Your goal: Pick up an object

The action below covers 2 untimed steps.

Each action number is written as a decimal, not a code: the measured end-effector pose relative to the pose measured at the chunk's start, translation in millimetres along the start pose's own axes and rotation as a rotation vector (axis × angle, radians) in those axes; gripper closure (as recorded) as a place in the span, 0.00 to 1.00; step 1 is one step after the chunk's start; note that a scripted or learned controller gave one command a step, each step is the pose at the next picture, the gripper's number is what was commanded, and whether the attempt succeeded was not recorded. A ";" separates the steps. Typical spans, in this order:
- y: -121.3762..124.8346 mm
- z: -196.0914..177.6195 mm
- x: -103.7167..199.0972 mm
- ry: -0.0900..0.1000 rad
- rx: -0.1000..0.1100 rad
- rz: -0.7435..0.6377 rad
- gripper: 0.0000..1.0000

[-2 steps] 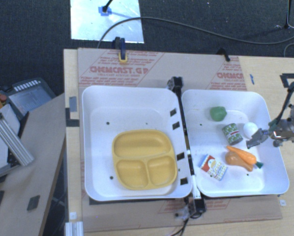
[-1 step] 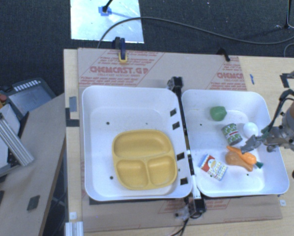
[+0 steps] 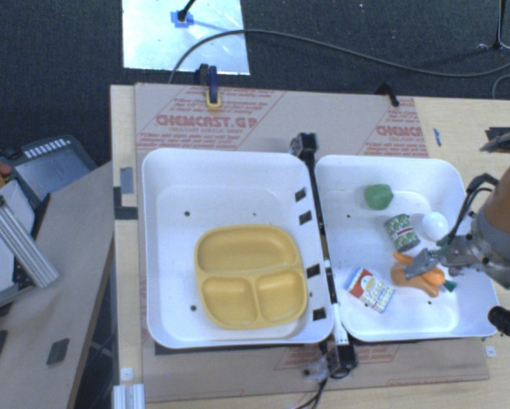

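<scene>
Low in the right bin (image 3: 460, 318), the gripper (image 3: 425, 265) sits on the orange toy (image 3: 411, 276); can't tell if it's apart or clamped. Toy looks light, rigid, smooth, likely slippery. Best pinched across its narrow middle. Green can (image 3: 401, 228) just beside.

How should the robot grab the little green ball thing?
From straight above, fingers closing across the middle of the green ball. It looks round and lies apart from the other things in the right bin, so both sides are probably free.
</scene>
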State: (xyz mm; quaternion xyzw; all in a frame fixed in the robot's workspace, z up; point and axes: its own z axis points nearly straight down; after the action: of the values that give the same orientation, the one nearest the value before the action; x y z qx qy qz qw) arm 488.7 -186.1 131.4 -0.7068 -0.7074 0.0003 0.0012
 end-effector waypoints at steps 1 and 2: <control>1.7 -13.1 -1.1 -0.003 -0.005 0.001 1.00; 11.8 -60.9 -3.7 -0.004 -0.009 -0.003 1.00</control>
State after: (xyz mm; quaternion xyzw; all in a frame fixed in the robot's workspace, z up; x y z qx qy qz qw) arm 500.6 -189.9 192.3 -0.7057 -0.7086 -0.0014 -0.0033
